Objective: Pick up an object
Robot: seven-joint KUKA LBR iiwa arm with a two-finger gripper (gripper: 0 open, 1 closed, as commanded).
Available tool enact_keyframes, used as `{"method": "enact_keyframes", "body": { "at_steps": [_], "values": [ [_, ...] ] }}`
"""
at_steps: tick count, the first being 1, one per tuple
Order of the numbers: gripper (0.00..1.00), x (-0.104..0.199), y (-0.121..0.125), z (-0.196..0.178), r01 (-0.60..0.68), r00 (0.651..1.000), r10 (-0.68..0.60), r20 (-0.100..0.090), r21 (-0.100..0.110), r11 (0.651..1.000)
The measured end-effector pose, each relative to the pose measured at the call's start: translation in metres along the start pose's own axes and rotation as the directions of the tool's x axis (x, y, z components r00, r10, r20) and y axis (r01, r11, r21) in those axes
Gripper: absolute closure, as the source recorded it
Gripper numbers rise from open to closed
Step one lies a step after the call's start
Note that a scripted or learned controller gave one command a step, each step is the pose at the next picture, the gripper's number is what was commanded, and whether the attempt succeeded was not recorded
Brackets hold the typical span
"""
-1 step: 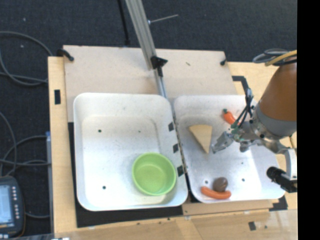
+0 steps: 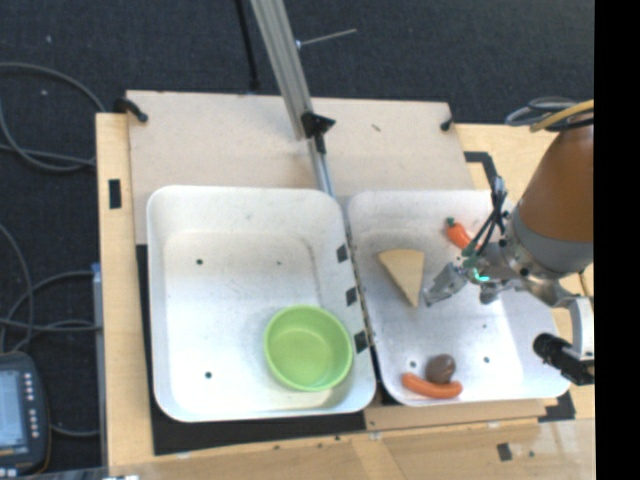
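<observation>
In the right bin (image 2: pixel 400 213) lie a tan wedge-shaped piece (image 2: pixel 403 271), a small orange carrot-like piece (image 2: pixel 458 234) near the back, a brown round lump (image 2: pixel 441 368) and an orange sausage-shaped piece (image 2: pixel 432 387) at the front. My gripper (image 2: pixel 438 290) reaches in from the right and hangs just right of the tan wedge, close to its front corner. I see nothing between its fingers. A green bowl (image 2: pixel 308 347) sits in the left bin (image 2: pixel 200 228) at its front right.
A slanted metal rail (image 2: pixel 285 63) runs from the top down to the gap between the bins. The arm's orange band (image 2: pixel 562 188) stands over the right bin's right edge. Cables lie on the dark floor at the left.
</observation>
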State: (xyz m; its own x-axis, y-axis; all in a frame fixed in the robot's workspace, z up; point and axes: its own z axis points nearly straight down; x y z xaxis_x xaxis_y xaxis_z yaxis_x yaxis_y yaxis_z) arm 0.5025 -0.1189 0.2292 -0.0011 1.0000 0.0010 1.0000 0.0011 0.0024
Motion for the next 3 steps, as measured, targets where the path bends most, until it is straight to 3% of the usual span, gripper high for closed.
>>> {"method": "enact_keyframes", "body": {
  "at_steps": [3],
  "values": [
    [0.00,-0.012,-0.009,0.130,-0.003,1.000,0.003,0.003,0.003,1.000]
  ]
}}
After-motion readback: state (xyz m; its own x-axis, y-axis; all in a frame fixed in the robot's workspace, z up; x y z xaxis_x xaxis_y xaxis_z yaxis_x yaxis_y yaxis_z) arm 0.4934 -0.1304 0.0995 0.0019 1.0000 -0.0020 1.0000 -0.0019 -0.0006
